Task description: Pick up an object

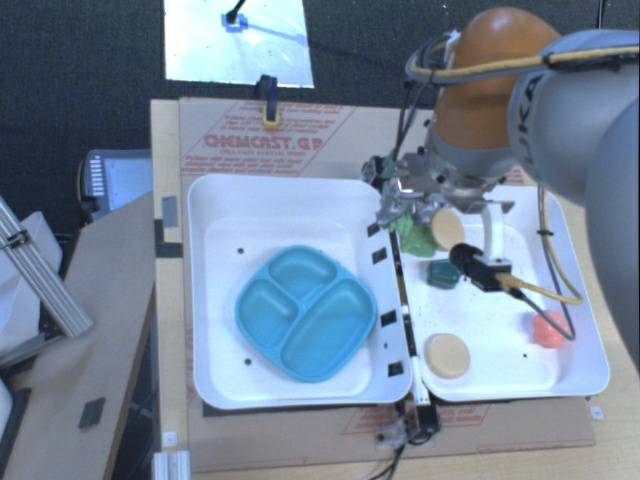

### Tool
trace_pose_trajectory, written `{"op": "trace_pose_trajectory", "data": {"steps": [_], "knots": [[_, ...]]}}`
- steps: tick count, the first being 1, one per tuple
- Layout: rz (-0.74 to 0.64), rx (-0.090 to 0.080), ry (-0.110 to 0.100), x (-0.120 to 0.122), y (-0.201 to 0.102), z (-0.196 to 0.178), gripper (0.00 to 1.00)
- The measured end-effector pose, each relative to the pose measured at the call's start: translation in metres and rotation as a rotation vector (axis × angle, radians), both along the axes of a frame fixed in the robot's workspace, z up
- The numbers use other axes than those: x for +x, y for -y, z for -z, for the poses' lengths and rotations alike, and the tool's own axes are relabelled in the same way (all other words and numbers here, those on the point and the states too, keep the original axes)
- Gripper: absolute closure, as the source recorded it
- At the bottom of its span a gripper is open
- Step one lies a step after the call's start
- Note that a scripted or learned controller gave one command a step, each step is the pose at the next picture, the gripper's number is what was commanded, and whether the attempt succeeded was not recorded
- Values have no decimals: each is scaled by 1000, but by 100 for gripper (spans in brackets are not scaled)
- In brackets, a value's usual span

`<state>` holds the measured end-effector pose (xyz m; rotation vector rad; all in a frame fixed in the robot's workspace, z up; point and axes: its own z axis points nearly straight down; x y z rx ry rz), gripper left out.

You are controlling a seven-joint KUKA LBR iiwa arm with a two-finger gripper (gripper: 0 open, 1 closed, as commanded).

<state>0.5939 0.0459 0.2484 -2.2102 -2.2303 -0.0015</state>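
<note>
1. The gripper (402, 206) is seen low over the far left corner of the right bin (500, 373), close to the wall shared with the left bin (225, 218). Whether it is spread or closed cannot be told, and nothing is seen held in it.
2. A green lump (410, 238) lies just beneath and beside the gripper, against the shared wall. Whether the two touch cannot be told.
3. A pale yellow disc (447, 230) is set just right of the green lump, tilted up on its edge.
4. A teal block (443, 274) lies near these two, a little closer to the camera.
5. A tan disc (447, 355) lies flat near the front left corner of the right bin, well apart from the gripper.
6. A pink lump (547, 332) is found toward the right side of that bin.
7. A blue divided plate (305, 311) lies flat in the left bin, toward its front.
</note>
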Motion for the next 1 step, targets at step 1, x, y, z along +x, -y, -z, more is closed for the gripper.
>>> {"op": "trace_pose_trajectory", "data": {"steps": [1], "knots": [[-1, 0, 1, 18, -55, 21, 100]]}}
